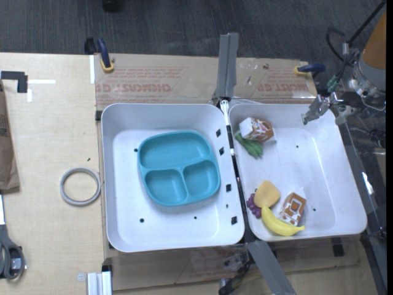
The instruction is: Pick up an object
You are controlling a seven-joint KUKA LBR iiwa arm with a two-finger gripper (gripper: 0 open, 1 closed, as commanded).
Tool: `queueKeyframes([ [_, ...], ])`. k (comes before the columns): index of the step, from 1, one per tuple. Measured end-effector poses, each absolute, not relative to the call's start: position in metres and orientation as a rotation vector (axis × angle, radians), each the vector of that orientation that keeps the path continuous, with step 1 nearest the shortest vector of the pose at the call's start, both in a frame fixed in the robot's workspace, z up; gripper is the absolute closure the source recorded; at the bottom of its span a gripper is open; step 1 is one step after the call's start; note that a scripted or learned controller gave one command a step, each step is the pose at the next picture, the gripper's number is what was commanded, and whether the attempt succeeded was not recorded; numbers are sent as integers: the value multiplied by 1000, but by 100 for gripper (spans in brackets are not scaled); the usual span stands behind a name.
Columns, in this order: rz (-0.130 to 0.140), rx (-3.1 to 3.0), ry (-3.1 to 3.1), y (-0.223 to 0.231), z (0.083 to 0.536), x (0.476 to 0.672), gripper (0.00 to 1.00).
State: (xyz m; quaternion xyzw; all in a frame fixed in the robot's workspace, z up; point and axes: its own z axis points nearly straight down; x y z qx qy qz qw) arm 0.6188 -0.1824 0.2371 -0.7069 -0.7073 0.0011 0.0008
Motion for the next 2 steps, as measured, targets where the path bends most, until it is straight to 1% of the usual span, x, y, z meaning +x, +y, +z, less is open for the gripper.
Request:
queueKeyframes([
  [1,3,-2289,-2150,-117,125,633,0],
  [2,2,-1923,-2483,-92,92,608,0],
])
